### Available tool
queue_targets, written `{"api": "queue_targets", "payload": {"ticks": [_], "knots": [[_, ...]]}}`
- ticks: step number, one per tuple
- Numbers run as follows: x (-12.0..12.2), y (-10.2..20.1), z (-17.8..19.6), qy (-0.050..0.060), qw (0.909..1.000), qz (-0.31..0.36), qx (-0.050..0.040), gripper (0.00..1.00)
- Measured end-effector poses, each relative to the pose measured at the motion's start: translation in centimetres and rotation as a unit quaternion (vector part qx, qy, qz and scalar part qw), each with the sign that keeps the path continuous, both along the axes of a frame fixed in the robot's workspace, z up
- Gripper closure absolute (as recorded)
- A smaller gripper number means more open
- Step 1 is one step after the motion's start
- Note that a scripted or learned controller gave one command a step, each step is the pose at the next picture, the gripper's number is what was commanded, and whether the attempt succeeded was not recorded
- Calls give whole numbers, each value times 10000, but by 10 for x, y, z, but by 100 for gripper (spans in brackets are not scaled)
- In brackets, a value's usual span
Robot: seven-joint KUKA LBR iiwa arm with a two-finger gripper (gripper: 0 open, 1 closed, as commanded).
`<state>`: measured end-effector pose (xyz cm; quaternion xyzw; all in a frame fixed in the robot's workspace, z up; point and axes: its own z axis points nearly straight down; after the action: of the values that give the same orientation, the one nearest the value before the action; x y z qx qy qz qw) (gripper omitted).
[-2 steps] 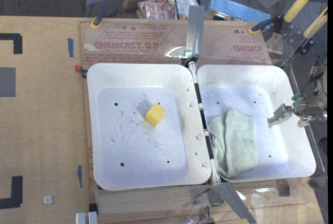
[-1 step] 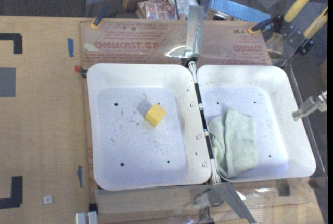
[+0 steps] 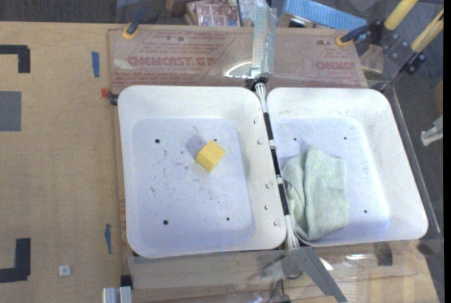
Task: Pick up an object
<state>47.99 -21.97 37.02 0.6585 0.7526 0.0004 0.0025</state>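
A small yellow block (image 3: 211, 155) lies near the middle of the left white bin (image 3: 141, 118). A pale green cloth (image 3: 318, 190) is crumpled against the left wall of the right white bin (image 3: 380, 125), reaching toward its front edge.
The two bins sit side by side, joined along a hinge-like seam (image 3: 271, 161). Clear plastic panels stand behind them and to the right. Boxes and clutter lie beyond the bench at the back. Bare wooden benchtop (image 3: 56, 153) spreads to the left.
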Motion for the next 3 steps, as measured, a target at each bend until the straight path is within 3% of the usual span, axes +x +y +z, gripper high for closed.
{"api": "queue_targets", "payload": {"ticks": [1, 2, 3], "knots": [[0, 54, -208, 19, 9994, -355, 14, 0], [-1, 21, -275, 18, 9787, -2051, 16, 0], [-1, 20, -266, 11, 9783, -2070, 11, 100]]}}
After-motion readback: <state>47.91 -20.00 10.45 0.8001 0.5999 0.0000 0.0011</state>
